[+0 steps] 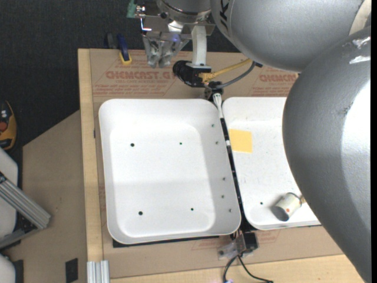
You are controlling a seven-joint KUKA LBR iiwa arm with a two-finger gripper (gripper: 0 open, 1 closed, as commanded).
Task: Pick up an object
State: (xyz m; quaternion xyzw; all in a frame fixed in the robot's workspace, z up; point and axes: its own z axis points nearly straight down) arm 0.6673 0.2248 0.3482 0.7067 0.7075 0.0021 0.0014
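Camera view shows my gripper (pixel 159 55) up high past the left bin (pixel 118 175) — I cannot tell its state. A yellow square (pixel 241 141) and small can (pixel 286 206) lie in the right bin (pixel 259 117) — I should move over one, then drop straight down.

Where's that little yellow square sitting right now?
The yellow square lies flat in the right bin, near its left wall, up-left of the small white cylinder.

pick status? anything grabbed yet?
Done: nothing visible. The yellow square and the small white cylinder both lie in the right bin. In hand: the gripper sits above the bench's far edge, beyond the left bin, nothing seen between its fingers. Left: reach, grasp, lift.
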